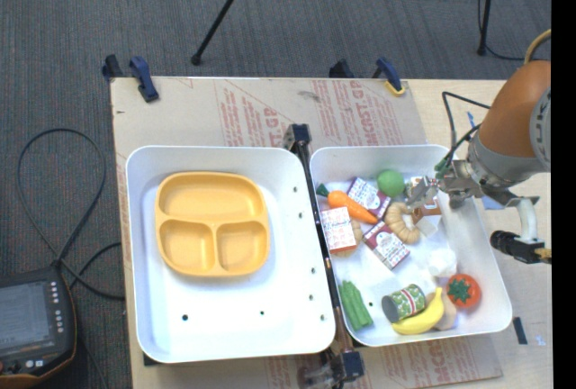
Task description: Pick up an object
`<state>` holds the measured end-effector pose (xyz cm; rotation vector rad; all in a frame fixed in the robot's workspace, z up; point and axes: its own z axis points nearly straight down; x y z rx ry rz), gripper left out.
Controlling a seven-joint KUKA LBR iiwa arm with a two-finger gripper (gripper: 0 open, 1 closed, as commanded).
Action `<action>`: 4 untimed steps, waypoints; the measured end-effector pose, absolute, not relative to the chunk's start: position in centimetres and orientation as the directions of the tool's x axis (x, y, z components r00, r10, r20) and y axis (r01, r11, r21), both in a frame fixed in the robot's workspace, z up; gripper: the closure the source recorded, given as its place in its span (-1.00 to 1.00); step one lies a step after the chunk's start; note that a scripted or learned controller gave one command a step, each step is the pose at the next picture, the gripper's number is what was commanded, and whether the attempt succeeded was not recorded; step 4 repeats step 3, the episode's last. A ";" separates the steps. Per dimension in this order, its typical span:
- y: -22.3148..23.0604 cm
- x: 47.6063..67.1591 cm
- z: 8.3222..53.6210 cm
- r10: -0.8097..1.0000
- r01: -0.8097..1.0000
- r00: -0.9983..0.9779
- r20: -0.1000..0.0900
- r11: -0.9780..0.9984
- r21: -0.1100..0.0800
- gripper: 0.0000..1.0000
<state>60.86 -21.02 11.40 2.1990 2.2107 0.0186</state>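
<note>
Two shallow white bins are set side by side on a cardboard-topped bench (261,113), which is clamped along its far edge.

Left bin (225,324): one yellow three-compartment tray (214,223) is lodged toward the far left corner.

Right bin (468,239), contents:
- green ball (391,181), near the far edge;
- toy carrot (353,207), lying at a slant just beside the ball, toward the left edge;
- three small red-and-white cartons: one (368,194) against the carrot's far side, one (338,230) beside the left edge, one (386,246) at the middle;
- twisted pastry (401,223), between the middle carton and the gripper;
- green vegetable (355,304), laid along the left edge near the front corner;
- tin can (404,301) on its side, touching a banana (423,315) at the front edge;
- tomato (463,290) with green stalk, near the front right corner, just beside the banana's tip.

Gripper (423,194): seen low over the far half of the right bin, just beside the pastry and the ball, carried on the grey arm with its orange band (515,113) entering from the right. Whether the fingers are spread or pressed together cannot be told; nothing is seen held between them.
</note>
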 end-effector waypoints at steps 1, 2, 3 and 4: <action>-19.4 60.1 8.7 1.000 1.000 -0.001 0.001 0.001 -0.002 -1.00; -19.4 60.1 9.8 1.000 1.000 -0.002 0.001 0.002 -0.002 1.00; -12.7 62.5 20.9 1.000 1.000 -0.002 0.001 0.001 0.002 1.00; -12.7 62.5 20.9 1.000 1.000 -0.002 0.001 0.001 0.002 1.00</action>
